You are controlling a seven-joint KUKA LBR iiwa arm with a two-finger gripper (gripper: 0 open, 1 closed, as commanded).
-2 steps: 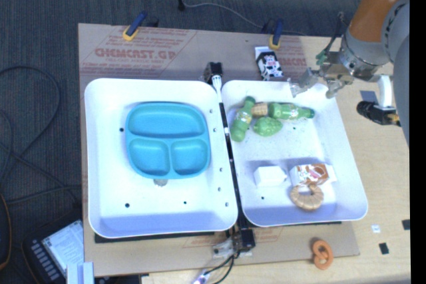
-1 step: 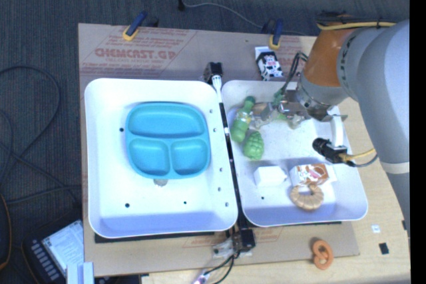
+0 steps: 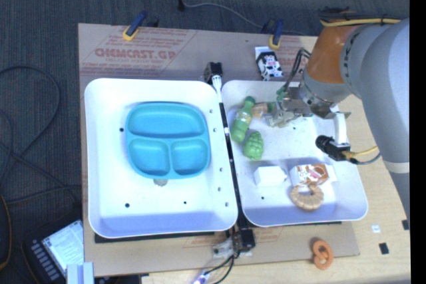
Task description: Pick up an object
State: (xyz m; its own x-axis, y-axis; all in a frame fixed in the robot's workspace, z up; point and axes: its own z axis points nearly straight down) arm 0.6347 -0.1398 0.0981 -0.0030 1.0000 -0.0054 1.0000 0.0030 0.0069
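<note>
My gripper (image 3: 282, 114) hangs low over the far part of the right bin (image 3: 354, 204), just right of a green bottle (image 3: 242, 118) that lies along the bin's left wall. A small beige thing (image 3: 261, 108) sits between the bottle's top and the gripper. Nearer the front lie a green bumpy toy (image 3: 253, 144), a white block (image 3: 269, 176), a red and white packet (image 3: 311, 173) and a tan bagel (image 3: 306, 197). The arm's grey body and orange band (image 3: 326, 60) cover the bin's far right corner.
The left bin (image 3: 100, 149) holds a blue divided tray (image 3: 166, 140). An orange ring (image 3: 322, 252) lies on the bench in front of the right bin. Two clamps (image 3: 136, 24) (image 3: 276, 33) and a black and white tag (image 3: 269, 65) sit at the bench's back.
</note>
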